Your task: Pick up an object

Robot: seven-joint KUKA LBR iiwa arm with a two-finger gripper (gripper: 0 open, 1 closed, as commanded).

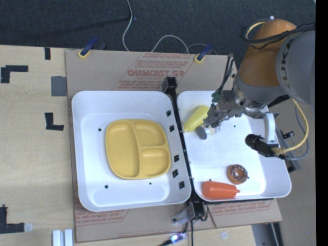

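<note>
A cardboard-covered bench carries 2 white bins: the left bin holds a yellow divided plate, and the right bin holds a yellow banana, a brown doughnut and an orange carrot. The gripper hangs low at the banana's right end, touching or just beside it; the fingers' state cannot be told. For a sound pick, the fingers should straddle the banana's narrow width, centred on its middle, before closing.

Red "CHEMCAST GP" on cardboard sheet
</note>
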